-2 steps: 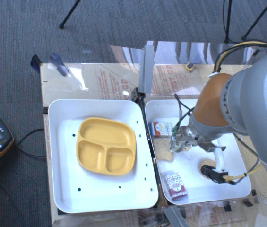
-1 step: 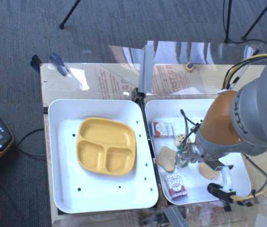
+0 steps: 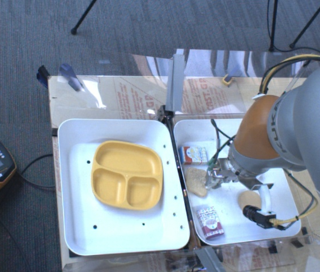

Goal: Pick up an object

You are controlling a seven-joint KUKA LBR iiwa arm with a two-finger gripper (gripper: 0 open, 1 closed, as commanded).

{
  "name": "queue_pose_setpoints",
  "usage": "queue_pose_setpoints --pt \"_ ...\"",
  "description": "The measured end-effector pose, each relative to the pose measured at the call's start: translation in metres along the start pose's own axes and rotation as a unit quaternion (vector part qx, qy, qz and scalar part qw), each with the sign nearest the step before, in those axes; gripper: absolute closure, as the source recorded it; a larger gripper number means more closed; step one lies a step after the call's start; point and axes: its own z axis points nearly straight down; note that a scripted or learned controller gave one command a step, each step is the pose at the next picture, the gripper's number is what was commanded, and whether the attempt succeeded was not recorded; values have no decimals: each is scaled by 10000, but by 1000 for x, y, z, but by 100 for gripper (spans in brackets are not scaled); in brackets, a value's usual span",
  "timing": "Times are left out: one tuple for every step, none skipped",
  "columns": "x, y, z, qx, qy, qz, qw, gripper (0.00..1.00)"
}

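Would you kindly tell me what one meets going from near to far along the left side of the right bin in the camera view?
Red-and-white packet → beige slice → small carton.

Smooth matt yellow plastic tray (image 3: 127, 174), glossy white plastic left bin (image 3: 75, 152), printed paper carton (image 3: 195, 154), rough tan lump (image 3: 196, 182).

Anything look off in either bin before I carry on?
Nothing spilled or damaged. The yellow divided plate lies slightly skewed in the left bin; the small carton, tan piece and red packet lie loose in the right bin.
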Motion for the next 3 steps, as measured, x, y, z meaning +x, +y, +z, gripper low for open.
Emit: queue_pose_setpoints --pt "-4 -60 1 18 6 8 10000 100" --pt "-2 -36 1 8 6 4 10000 100" --pt "1 -30 1 9 5 2 10000 100"
